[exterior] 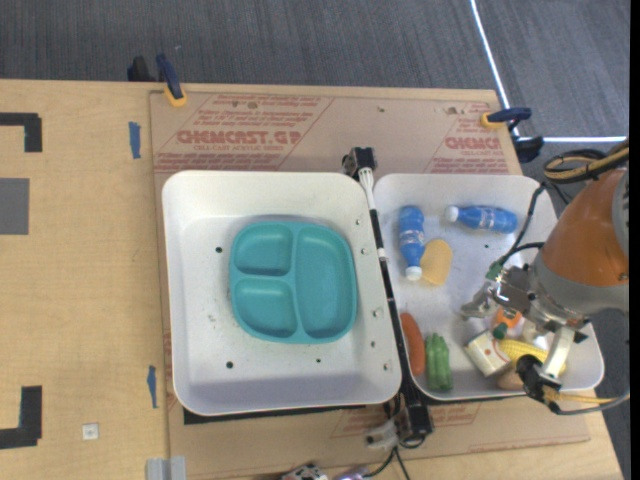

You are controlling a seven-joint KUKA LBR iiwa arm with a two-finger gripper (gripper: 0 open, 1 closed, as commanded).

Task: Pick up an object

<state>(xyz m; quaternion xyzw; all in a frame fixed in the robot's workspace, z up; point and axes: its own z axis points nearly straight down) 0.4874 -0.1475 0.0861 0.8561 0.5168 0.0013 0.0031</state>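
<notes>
The right bin (470, 183) holds several small objects. Two blue bottles lie near its back: one (410, 236) lengthwise at the left, one (483, 218) sideways with a white cap. A tan piece (436, 262) rests beside the first bottle. An orange carrot (412, 336) and a green vegetable (437, 358) lie at the front left. A white block (485, 353) and a yellow item (520, 350) sit at the front right. My gripper (515, 330) hangs low over those two, and the wrist hides part of them.
The left bin (190, 268) carries a teal divided plate (294, 280). A black clamp (358, 160) sits on the rim between the bins. The grey arm with its orange band (590, 248) covers the right bin's right side. Cables trail at the front edge.
</notes>
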